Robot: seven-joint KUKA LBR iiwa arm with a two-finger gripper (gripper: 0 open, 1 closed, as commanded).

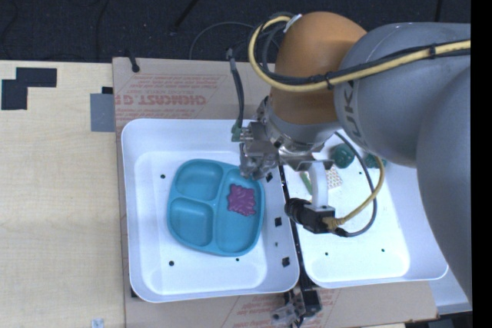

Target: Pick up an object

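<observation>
- Nearest the camera: the grey arm (415, 96), entering from the right and crossing above the right bin (361, 257); its orange band (315, 65) sits above the wrist.
- Gripper (252, 164): pointed down over the far right part of the left bin (146, 242), just above the far right corner of the tray (201, 207). Whether the jaws are apart or together cannot be told, since the wrist hides them from this slanted view.
- Tray: a blue, three-compartment dish lying flat in the middle of the left bin. Being wide and shallow, it would probably be hard to grasp except by a rim.
- Purple object (242, 200): a small, knobbly piece resting in the tray's right compartment, just near of the gripper and apart from it. It is the likeliest target, judging by how closely the gripper stands over that side of the tray.
- Right bin: small items, one green (342, 157) and one pale and dotted (334, 178), lie at the far left, partly hidden under the wrist.
- Cable (361, 203): loops from the wrist down to a black connector (307, 215) over the divide between the bins.
- Stage, as judged: approach or descent; nothing is seen held.
</observation>
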